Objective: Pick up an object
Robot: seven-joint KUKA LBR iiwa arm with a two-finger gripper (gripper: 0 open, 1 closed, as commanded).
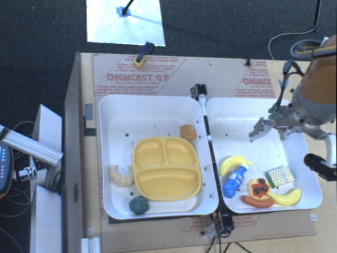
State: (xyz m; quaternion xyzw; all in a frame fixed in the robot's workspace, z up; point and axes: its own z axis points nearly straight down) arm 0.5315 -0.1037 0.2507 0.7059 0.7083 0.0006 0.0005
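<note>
I see my gripper (261, 129) hovering over the right bin (231, 115); whether it grips, I cannot tell. The blue bottle (233, 180) lies below-left of it, apart.

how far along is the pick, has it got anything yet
Nothing looks picked. The pincer hangs over the bare upper part of the right bin, with nothing between its fingers. The blue bottle, bananas and hot dog all lie on the bin floor nearer the front. Left: choose one, descend, grip, lift.
</note>
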